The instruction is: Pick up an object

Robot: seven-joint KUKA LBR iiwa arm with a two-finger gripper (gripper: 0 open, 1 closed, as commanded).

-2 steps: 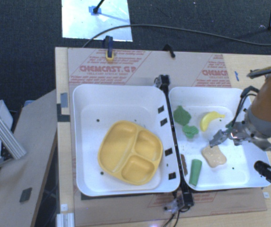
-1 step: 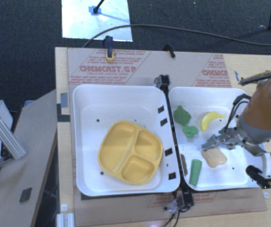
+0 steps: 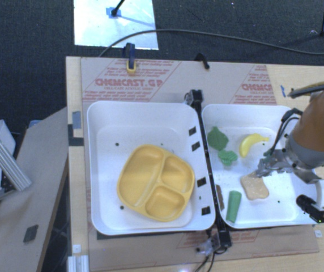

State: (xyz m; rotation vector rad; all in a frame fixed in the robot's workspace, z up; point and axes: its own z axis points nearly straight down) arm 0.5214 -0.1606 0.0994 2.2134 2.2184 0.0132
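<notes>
Tan flat bread-slice toy [image 3: 255, 188], lower middle of the right white bin [image 3: 289, 217], looks to me like the target: the two-finger gripper [image 3: 265, 168] sits just at its upper edge. I cannot tell the tool's state; it reads as a dark grey tangle against the tray floor.

Risks as I judge them:
- The slice lies flat and low, so the tool may skate over it or shove it toward the green cylinder [image 3: 233, 205] nearby at lower left.
- The yellow banana-shaped toy [image 3: 251, 144] lies close above; a small offset could nudge it instead.

Two green leafy toys [image 3: 221, 146] sit further left, by the bin's dividing wall. The left white bin [image 3: 102, 152] holds a yellow compartmented plastic tray [image 3: 156, 182].

Hard to read: contact between tool and slice is unclear, and the grey-and-orange arm [image 3: 318, 132] is cut off at the frame's right edge.
</notes>
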